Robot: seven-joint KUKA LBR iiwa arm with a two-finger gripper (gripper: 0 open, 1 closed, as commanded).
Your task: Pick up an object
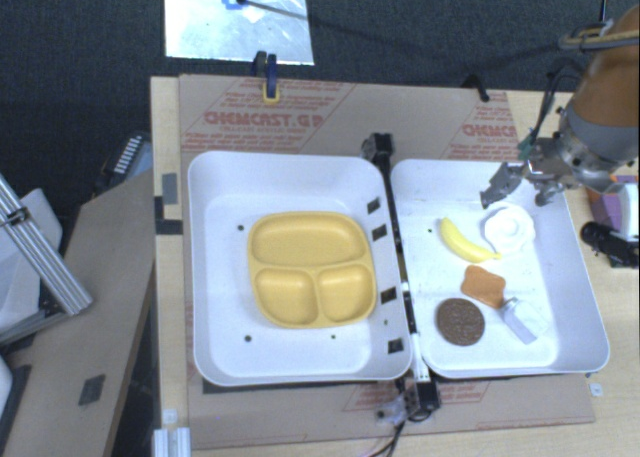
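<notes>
While poised above the right bin (pixel 575 345), approach step by the look of it; nothing lifted yet. Next: pick a target and drop straight down. Arm (pixel 605 95) in from the right, wrist bent over the far rim. Gripper (pixel 520 183) spread, nothing between fingers. Below it: white cup (pixel 508 228), banana (pixel 464 241), brown disc (pixel 460 322), orange block (pixel 484 286).

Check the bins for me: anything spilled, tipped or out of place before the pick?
Nothing stands out. The yellow divided tray sits flat in the left bin. In the right bin the banana, white cup, orange piece and brown disc lie loosely clustered. The gripper hovers over that bin's far edge.
</notes>
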